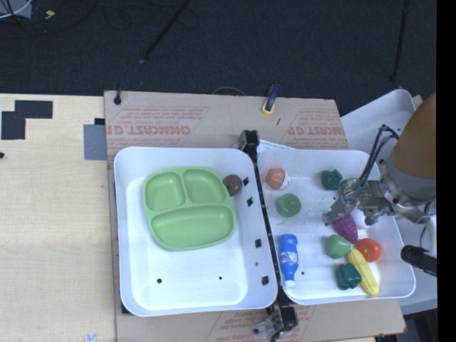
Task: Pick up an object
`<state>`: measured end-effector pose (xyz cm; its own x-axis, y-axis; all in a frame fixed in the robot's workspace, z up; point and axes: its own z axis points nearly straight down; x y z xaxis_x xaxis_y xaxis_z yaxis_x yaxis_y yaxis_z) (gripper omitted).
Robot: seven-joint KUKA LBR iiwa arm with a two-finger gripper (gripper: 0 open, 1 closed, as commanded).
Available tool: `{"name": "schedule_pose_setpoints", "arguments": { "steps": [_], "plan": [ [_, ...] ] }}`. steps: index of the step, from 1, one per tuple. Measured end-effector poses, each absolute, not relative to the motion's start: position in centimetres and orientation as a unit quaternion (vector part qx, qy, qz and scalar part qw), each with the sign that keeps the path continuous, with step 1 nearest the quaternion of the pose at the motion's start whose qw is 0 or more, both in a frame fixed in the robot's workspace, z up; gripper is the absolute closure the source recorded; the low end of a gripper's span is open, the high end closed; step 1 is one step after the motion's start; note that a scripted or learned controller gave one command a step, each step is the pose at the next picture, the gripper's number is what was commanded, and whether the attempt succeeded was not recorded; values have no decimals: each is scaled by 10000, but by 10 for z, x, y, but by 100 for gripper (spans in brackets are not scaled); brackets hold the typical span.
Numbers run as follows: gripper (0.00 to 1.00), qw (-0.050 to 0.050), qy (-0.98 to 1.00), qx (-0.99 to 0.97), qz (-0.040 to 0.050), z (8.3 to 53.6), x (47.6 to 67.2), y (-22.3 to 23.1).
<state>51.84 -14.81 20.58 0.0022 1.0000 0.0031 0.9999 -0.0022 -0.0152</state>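
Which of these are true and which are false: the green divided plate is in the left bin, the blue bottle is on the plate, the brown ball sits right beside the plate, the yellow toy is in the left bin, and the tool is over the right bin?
1. The green divided plate lies in the left bin. True.
2. The blue bottle lies on the plate. False: it lies in the right bin, near the divider.
3. The brown ball sits at the plate's upper right edge. True.
4. The yellow toy is in the left bin. False: it is in the right bin, beside the red ball.
5. The tool is over the right bin. True.
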Motion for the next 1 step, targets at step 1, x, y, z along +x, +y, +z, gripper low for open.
{"name": "schedule_pose_setpoints", "arguments": {
  "steps": [1],
  "plan": [
    [0,6,-7071,-7071,3,213,521,-148]
  ]
}}
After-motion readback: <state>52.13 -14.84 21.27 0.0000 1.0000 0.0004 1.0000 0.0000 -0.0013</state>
